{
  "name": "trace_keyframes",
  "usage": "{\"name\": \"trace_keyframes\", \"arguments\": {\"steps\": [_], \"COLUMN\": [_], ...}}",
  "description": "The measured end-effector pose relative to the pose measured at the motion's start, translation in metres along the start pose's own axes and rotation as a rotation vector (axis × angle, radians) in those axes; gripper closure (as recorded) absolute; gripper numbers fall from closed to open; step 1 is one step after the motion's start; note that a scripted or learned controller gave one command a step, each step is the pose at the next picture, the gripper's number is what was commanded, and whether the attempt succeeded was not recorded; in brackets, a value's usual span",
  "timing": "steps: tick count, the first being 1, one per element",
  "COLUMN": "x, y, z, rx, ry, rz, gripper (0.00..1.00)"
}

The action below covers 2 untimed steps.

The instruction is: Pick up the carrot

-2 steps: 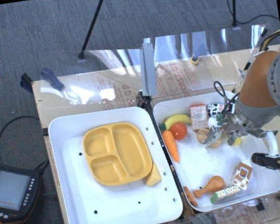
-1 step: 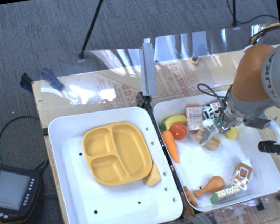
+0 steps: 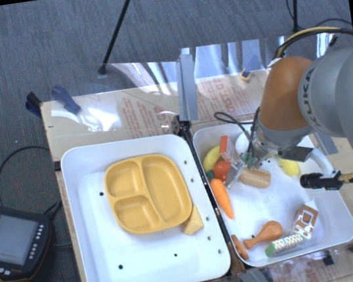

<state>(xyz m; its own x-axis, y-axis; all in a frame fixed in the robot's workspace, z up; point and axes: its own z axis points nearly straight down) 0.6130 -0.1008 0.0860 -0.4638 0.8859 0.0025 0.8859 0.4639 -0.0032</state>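
The carrot (image 3: pixel 222 197) is orange and lies lengthwise along the left wall of the right bin (image 3: pixel 334 211), its thick end towards the back. My gripper (image 3: pixel 236 166) hangs low over the back left part of that bin. It is just above and to the right of the carrot's thick end, close to a red tomato (image 3: pixel 221 168) and a tan bread roll (image 3: pixel 256 177). Nothing of the carrot is lifted; it rests on the bin floor.
The right bin also holds a yellow lemon (image 3: pixel 212 158), a yellow piece (image 3: pixel 289 167), a drumstick (image 3: pixel 265 232), a brown-and-white block (image 3: pixel 305 218) and a green-tipped cob (image 3: pixel 284 244). In the left bin (image 3: pixel 97 249) are a yellow divided plate (image 3: pixel 148 192) and a wedge (image 3: pixel 193 223).
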Motion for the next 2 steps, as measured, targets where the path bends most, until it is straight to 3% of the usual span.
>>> {"name": "trace_keyframes", "arguments": {"steps": [1,2], "x": [-0.060,-0.013], "y": [-0.076,-0.067], "z": [-0.086,-0.003], "rx": [-0.005,-0.006], "ry": [-0.005,-0.007], "rz": [-0.275,-0.543], "gripper": [0.00,0.00]}}
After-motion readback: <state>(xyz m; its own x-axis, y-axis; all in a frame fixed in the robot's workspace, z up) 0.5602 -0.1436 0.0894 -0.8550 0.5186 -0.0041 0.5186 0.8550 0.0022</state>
